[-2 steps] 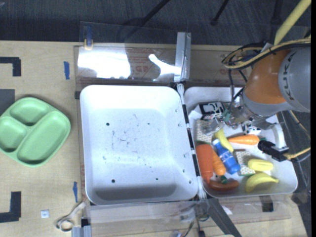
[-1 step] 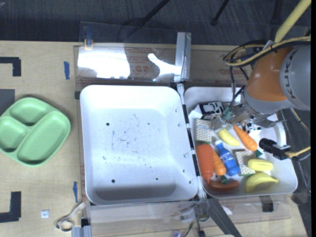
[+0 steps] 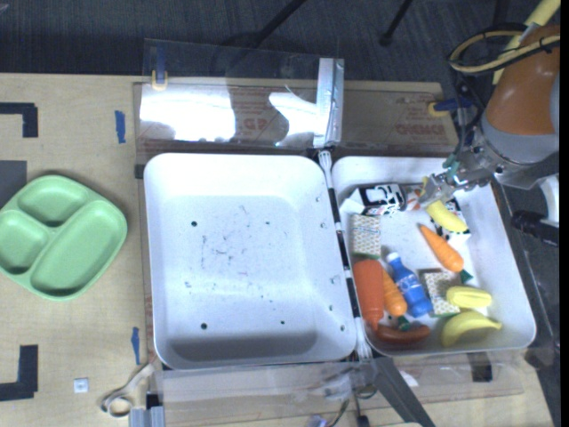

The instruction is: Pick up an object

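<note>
The shallow white left bin (image 3: 236,256) sits beside the shallow white right bin (image 3: 507,238), which holds toys. At its twelve o'clock the gripper (image 3: 442,183) hovers, finger spread indiscernible, just above a small yellow plastic banana (image 3: 447,218); an orange carrot (image 3: 442,248) lies at the banana's six o'clock.

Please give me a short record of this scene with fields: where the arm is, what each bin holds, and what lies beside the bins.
arm: reaches in from the right, end effector above the back of the right bin
right bin: carrot, blue bottle, bananas, orange tube, small patterned packets
left bin: bare white floor with faint marks
left of bins: green divided plate on the bench
behind bins: clear plastic sheet
</note>
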You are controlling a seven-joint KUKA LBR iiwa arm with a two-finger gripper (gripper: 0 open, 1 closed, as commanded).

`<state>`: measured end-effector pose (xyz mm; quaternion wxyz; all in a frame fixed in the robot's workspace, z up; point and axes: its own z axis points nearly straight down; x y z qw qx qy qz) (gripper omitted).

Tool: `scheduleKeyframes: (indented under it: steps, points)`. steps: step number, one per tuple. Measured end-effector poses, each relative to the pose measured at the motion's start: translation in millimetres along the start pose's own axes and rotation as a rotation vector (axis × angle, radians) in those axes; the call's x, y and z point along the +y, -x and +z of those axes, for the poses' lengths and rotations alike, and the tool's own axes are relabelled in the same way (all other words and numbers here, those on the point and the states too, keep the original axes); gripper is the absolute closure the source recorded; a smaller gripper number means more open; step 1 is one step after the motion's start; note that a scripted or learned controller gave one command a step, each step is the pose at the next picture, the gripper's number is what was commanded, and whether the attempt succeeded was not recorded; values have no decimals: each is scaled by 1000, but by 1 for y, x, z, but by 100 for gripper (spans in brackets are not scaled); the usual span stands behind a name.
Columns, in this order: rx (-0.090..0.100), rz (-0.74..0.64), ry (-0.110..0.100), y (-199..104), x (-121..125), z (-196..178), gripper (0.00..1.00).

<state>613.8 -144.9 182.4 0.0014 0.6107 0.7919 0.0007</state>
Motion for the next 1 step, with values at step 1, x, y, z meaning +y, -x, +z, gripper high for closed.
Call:
scheduleKeyframes:
  steps: [1]
  points:
    - [0,48,0,-25,31,-40,100]
